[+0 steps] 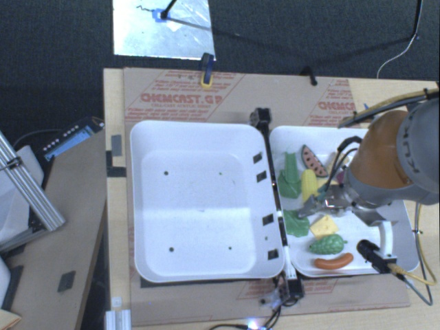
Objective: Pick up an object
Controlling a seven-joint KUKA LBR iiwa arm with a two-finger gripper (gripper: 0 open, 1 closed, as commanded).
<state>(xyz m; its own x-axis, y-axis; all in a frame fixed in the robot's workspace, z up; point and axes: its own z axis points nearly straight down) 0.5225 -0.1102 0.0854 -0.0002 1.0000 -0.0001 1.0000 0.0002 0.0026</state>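
Observation:
The right white bin (pixel 402 256) holds several toy foods. A watermelon slice (pixel 313 161) lies at the back, with a tall green piece (pixel 290 175) and a yellow piece (pixel 309 183) in front of it. Nearer the front lie a flat green piece (pixel 296 224), a yellow wedge (pixel 324 225), a bumpy green piece (pixel 327 244) and a red sausage (pixel 334 260). My gripper (pixel 317 206) is low in this bin, just above the yellow wedge and right of the yellow piece. The arm's grey and orange body covers the bin's right part.
The left white bin (pixel 199 198) sits beside the right one, with a rim carrying black clips (pixel 267 198) between them. Both rest on a cardboard sheet (pixel 179 95). A blue and yellow clamp (pixel 206 71) stands at the back.

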